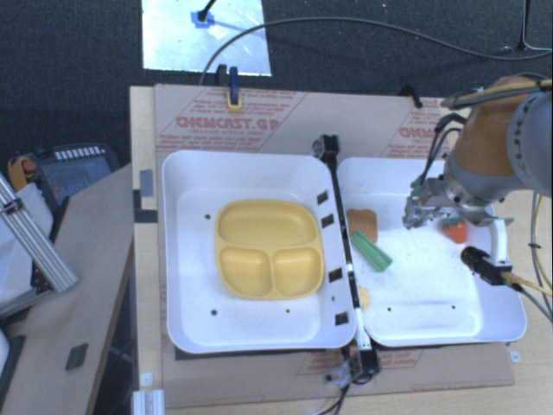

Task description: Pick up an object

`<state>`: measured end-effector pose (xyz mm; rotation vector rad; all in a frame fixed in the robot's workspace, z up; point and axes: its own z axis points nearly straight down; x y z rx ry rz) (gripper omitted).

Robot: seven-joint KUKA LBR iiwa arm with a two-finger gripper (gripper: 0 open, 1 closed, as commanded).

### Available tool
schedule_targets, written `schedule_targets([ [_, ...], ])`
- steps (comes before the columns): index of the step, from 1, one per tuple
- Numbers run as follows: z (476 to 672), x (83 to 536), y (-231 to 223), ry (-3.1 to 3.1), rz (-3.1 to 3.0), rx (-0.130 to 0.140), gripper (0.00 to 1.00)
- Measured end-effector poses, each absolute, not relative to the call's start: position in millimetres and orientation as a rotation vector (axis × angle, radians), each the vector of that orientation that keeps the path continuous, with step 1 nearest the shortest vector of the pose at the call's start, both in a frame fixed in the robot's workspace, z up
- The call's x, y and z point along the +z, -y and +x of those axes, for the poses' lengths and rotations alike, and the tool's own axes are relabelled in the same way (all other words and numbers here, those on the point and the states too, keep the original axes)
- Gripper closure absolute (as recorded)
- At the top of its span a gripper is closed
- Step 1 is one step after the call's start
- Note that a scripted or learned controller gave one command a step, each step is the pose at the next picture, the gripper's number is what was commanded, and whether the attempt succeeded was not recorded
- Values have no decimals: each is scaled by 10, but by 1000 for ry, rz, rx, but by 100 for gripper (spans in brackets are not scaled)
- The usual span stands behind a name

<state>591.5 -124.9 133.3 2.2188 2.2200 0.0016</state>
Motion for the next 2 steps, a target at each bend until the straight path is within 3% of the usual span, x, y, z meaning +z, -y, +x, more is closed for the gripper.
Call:
schedule_targets([
  [2, 6041, 2478, 1232, -2222, 2212, 7, 100],
])
